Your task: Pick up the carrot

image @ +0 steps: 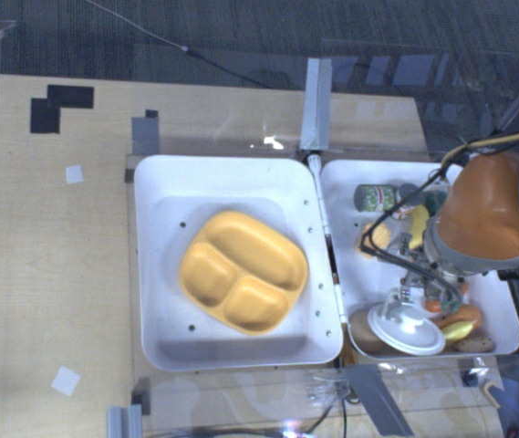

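The carrot (466,316) is a small orange piece lying near the front right corner of the right bin (341,245). The arm's orange band (485,210) hangs over that bin. Below it, the gripper (423,292) points down into the pile of items, just left of the carrot. Arm and cables hide part of the carrot and the gripper's lower end. Nothing is visibly held.
The left bin (163,199) holds a yellow divided plate (243,270). In the right bin lie a green can (378,197), a yellow fruit (411,227), a white round dish (409,329), a small yellow item (457,332) and brown pieces (362,331), crowded around the carrot.
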